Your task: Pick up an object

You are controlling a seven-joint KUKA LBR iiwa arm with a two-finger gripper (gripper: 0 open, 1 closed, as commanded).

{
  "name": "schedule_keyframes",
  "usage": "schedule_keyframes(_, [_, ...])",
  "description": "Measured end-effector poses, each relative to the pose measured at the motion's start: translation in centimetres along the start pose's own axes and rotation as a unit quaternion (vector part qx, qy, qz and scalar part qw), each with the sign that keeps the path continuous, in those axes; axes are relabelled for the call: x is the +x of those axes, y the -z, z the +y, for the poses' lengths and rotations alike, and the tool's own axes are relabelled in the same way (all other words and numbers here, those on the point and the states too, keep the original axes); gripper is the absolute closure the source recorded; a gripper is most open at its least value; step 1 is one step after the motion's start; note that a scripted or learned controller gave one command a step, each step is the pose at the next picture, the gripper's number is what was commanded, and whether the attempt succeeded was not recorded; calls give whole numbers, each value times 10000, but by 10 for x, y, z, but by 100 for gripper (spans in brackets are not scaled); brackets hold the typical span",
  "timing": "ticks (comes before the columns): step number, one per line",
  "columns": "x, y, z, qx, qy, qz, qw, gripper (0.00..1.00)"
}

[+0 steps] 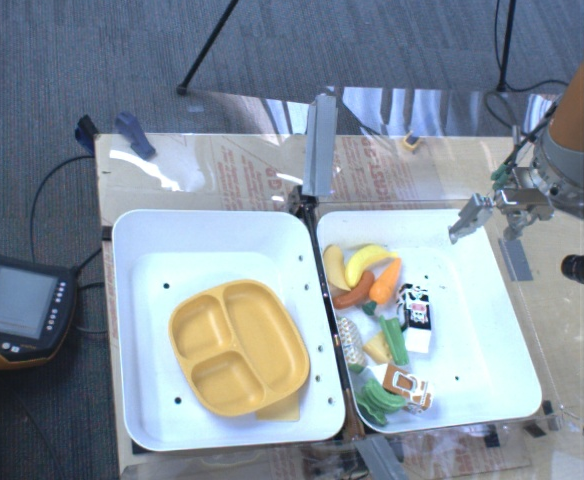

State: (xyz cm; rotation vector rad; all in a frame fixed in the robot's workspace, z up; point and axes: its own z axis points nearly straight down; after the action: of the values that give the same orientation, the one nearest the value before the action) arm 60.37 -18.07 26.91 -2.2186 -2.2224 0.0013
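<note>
The claw hangs with its fingers spread and nothing between them over the far right corner of the right bin, well apart from the toy food heaped along that bin's left side. Beside the right bin stands one more bin, the left bin, holding one yellow divided plate. Both sit on a bench under clear plastic sheeting, on grey carpet.
</note>
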Motion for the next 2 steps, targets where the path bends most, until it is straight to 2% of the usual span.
schedule_keyframes(1, [38,-116,-20,75,-325,19,9994,0])
schedule_keyframes(2, [23,-180,-42,-13,-310,3,9995,0])
